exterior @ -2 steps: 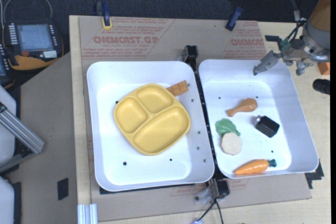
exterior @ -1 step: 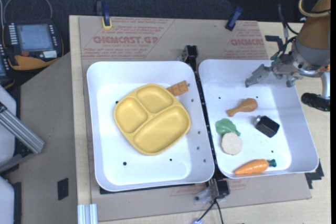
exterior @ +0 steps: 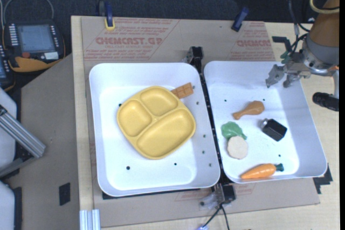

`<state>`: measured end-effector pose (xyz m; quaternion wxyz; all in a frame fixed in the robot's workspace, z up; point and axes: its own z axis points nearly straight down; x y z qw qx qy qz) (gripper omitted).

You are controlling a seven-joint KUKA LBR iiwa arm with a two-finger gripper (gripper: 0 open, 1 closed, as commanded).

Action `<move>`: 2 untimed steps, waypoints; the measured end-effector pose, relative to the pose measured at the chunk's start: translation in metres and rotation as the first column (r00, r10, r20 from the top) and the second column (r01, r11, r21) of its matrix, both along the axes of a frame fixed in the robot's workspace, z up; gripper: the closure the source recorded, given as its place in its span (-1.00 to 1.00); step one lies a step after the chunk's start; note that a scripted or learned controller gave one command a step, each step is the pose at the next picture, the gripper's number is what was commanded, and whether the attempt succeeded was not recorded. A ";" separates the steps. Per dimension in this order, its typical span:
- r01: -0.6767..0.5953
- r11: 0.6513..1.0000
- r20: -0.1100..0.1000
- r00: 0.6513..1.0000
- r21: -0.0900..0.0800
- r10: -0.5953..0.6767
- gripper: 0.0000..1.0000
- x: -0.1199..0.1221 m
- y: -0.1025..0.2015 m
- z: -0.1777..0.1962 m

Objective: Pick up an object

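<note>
The right bin (exterior: 302, 116) holds a tan chicken drumstick (exterior: 249, 110), a black block (exterior: 274, 129), a green leafy piece (exterior: 232, 130), a pale round slice (exterior: 237, 148) and an orange carrot (exterior: 261, 171). My gripper (exterior: 282, 77) hangs over the bin's far right corner, above and to the right of the drumstick, well apart from every object. Its fingers (exterior: 271, 77) point down and spread apart, with nothing between them.
The left bin (exterior: 108, 132) carries a yellow divided plate (exterior: 156, 122), and a small brown waffle piece (exterior: 184, 90) lies at its far edge. A black clamp (exterior: 195, 55) sits between the bins at the back. A teach pendant (exterior: 33, 43) rests far left.
</note>
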<state>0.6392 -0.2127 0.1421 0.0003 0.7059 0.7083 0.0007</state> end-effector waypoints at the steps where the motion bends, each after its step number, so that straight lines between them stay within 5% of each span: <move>1: 0.004 1.000 0.006 1.000 -0.004 -0.004 1.00 -0.004 -0.009 0.056; 2: 0.003 1.000 0.007 1.000 -0.005 -0.003 1.00 -0.006 -0.009 0.121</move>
